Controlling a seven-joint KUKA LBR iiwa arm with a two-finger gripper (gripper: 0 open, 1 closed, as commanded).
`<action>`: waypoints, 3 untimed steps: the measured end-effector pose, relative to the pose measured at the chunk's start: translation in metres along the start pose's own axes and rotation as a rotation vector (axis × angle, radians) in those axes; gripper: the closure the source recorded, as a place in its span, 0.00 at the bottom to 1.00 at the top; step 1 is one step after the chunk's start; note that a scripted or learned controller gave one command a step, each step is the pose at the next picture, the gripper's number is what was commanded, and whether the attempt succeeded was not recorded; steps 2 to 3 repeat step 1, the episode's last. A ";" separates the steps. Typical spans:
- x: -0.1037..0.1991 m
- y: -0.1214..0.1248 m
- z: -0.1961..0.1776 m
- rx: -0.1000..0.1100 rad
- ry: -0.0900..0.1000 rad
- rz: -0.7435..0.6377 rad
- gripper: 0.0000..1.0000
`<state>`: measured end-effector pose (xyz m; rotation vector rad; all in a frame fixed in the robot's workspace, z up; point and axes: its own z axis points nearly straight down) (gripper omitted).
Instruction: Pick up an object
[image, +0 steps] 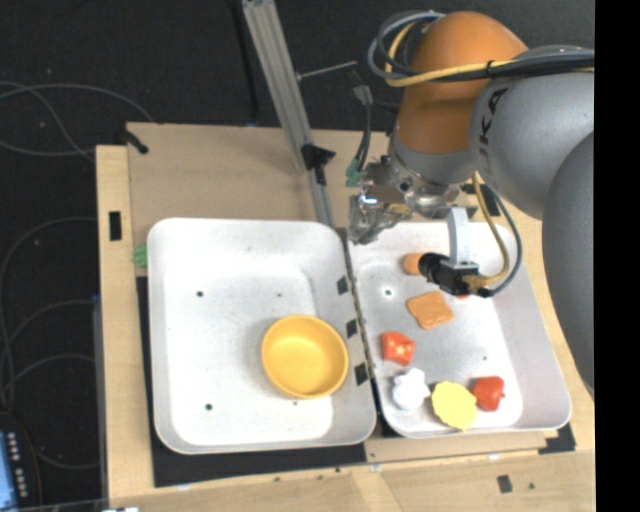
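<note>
Here the end effector (368, 222) hangs over the right bin's (520, 330) far-left corner; whether it is open I cannot tell. Nearest, just right, lies a small orange piece (411, 264): centre over it, then descend straight.

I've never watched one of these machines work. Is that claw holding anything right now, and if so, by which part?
Nothing shows between the fingers of the gripper, which sits above the far-left corner of the right bin. The small items lie apart from it on the bin floor.
</note>
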<state>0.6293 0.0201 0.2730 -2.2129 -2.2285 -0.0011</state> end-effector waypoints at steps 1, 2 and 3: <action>0.042 -0.018 0.013 0.000 -0.002 0.005 1.00; 0.042 -0.018 0.013 0.000 -0.002 0.005 1.00; 0.042 -0.018 0.013 0.000 -0.002 0.005 1.00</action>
